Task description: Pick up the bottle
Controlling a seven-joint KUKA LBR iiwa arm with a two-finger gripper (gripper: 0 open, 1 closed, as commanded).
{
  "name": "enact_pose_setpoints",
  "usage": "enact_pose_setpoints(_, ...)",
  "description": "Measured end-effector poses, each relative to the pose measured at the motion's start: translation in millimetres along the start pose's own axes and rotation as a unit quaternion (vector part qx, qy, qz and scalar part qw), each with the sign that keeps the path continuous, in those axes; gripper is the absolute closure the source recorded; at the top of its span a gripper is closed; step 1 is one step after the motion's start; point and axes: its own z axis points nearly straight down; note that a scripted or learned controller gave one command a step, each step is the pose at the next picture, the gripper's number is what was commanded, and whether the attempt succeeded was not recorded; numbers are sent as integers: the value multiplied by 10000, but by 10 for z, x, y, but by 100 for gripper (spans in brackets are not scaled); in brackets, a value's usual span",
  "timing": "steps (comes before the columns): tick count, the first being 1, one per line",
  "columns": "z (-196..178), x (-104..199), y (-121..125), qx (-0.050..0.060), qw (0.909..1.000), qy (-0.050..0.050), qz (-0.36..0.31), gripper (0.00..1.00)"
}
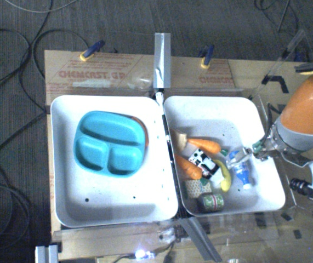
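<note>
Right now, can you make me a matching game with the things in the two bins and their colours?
Things:
1. tray
2. carrot
3. banana
4. bottle

Colours:
A. yellow
B. clear with a blue label
C. light blue
D. orange

Pairs: 1-C, 2-D, 3-A, 4-B

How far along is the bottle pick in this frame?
Approach looks done: the gripper sits low in the right bin, right by the bottle. The grasp is unconfirmed, since the bottle lies on the bin floor beside the banana. Gripping and lifting remain.
</note>
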Motion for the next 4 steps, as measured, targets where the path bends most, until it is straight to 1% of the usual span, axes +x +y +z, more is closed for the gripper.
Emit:
enact_pose_setpoints(1,464,-27,-153,-66,9923,-1,-1236,0)
enact_pose_setpoints(2,439,15,-259,-59,9989,26,-456,0)
enact_pose_setpoints(3,351,8,-257,-62,9990,6,-454,100)
enact_pose_setpoints(4,-395,473,163,-5,9999,-12,-156,100)
